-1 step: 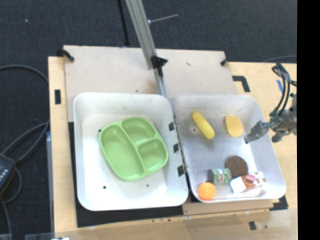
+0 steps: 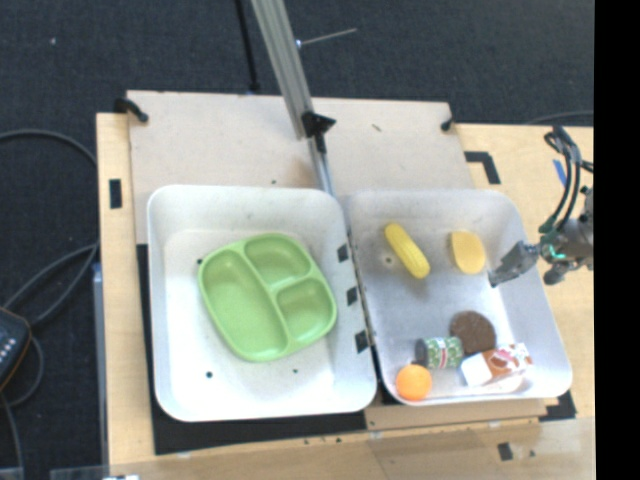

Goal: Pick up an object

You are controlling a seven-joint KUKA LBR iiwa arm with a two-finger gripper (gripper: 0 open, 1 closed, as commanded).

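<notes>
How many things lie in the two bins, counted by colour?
Green: 2, divided plate, small can
Yellow: 2, corn cob, yellow piece
Orange: 1, orange ball
Brown: 1, brown disc
Red and white: 1, carton
Total: 7

left bin (image 2: 170, 268): divided plate (image 2: 266, 295) | right bin (image 2: 500, 218): corn (image 2: 407, 249), can (image 2: 440, 351), ball (image 2: 413, 382)

- A robotics lab or test cell, not a home.
- A plywood bench (image 2: 280, 138) stands on dark carpet (image 2: 120, 28).
- An aluminium extrusion post (image 2: 280, 48) rises behind two white bins (image 2: 175, 218).
- Loose black cables (image 2: 40, 268) trail across the floor.
- Toy food props, such as a plastic corn cob (image 2: 407, 249), lie in one bin.
</notes>
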